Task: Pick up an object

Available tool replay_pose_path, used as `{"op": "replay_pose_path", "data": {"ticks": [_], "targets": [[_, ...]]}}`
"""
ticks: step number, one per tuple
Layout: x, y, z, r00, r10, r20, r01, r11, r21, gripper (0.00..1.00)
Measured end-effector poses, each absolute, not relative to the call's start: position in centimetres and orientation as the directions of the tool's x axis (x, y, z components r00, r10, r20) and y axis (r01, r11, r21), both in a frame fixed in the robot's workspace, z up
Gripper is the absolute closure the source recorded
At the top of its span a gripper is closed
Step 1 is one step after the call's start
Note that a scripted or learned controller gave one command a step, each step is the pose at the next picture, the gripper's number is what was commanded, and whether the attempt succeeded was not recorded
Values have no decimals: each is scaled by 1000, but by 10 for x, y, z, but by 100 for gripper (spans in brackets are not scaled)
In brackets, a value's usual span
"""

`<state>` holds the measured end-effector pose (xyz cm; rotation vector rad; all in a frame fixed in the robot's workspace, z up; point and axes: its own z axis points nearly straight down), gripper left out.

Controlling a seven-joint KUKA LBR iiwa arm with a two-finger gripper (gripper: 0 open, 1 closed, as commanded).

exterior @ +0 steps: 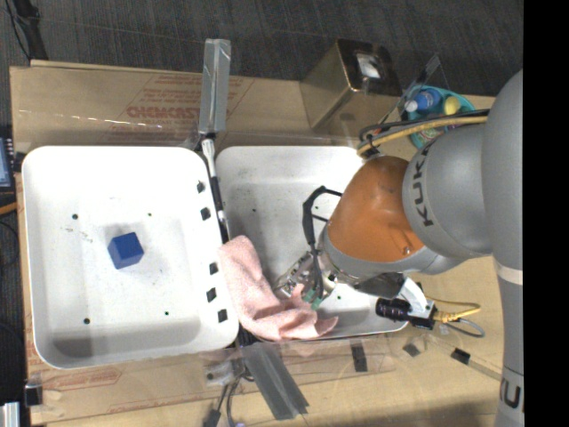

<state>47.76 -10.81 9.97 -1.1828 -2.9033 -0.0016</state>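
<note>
Two shallow white bins sit side by side on the bench, seen from the fixed camera above at a slant. The left bin holds a small blue cube, lying near its middle, well apart from every wall. The right bin holds a pink cloth, crumpled against its near left corner, with one edge lying over the divider between the bins and its lower part bunched along the front wall.

The grey arm reaches in from the right, its orange band low over the right bin. Below the band, the gripper is down at the cloth's right edge, touching or just above the fabric. Whether its jaws are apart or together cannot be told from this angle, as the wrist hides much of them, and no cloth is clearly seen between them. A black cable loops beside the wrist above the bin floor.
</note>
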Motion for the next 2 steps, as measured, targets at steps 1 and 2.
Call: {"op": "replay_pose_path", "data": {"ticks": [1,2], "targets": [[478,-108,100,-715,699,6,699,715,-2,0],[478,-108,100,-715,699,6,699,715,-2,0]]}}
